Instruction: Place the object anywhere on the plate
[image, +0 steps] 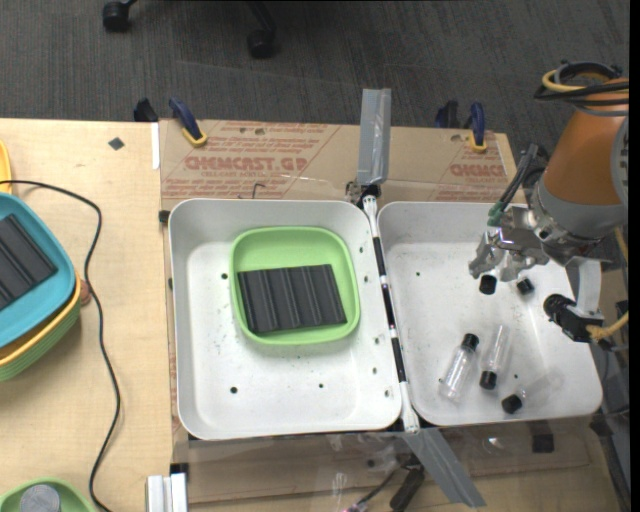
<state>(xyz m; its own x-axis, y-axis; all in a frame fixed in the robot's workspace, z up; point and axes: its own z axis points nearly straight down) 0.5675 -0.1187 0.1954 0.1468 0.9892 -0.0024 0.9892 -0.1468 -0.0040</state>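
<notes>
Two shallow white bins sit side by side on the bench. The left bin (200, 330) holds one green plate (293, 250) with a dark ribbed mat (292, 298) lying in it. The right bin (430, 250) holds clear vials with black caps in its near part: one vial (456, 364) lies to the left, a second vial (493, 357) lies just beside it on the right, and a small black cap (512, 403) rests near the bin's near right corner.

The gripper (505, 273) hangs over the far right part of the right bin, its two black-tipped fingers (487, 284) spread apart with nothing seen between them. It is apart from the vials, which lie nearer the viewer.

Behind the bins is a brown cardboard sheet (250, 160) held by blue clamps; its red print reads "CHEMCAST GP". A grey metal strip (374, 135) stands up between the bins at the far side. On the left of the bench a black cable (95, 330) trails past a blue tray (40, 275) stacked on others.
</notes>
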